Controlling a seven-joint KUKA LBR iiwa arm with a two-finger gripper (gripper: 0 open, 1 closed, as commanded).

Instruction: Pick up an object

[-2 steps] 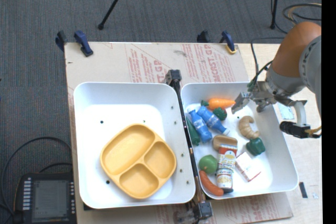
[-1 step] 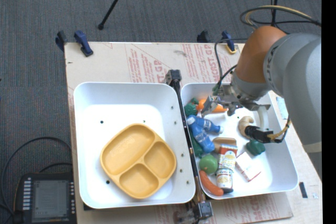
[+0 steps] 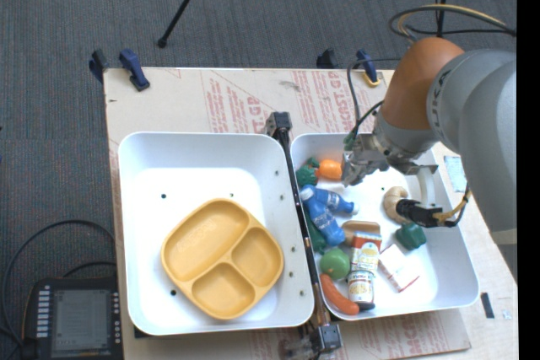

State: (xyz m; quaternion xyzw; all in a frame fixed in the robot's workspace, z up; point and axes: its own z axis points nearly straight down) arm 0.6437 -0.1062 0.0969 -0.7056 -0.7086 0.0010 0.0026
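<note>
Over right bin (image 3: 456, 287) | gripper (image 3: 359, 167) low at the bin's upper left, just beside an orange object (image 3: 331, 169); grip state cannot be told | blue bottles (image 3: 325, 211), green ball (image 3: 335, 263), small jar (image 3: 362, 281) clustered along the left wall | left bin (image 3: 143, 156) holds yellow divided plate (image 3: 223, 258)

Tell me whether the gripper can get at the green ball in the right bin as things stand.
Probably yes. The green ball lies uncovered in the right bin, with the gripper hanging above the same bin's far end. A blue bottle and small jar crowd it, so finger room looks tight.
</note>
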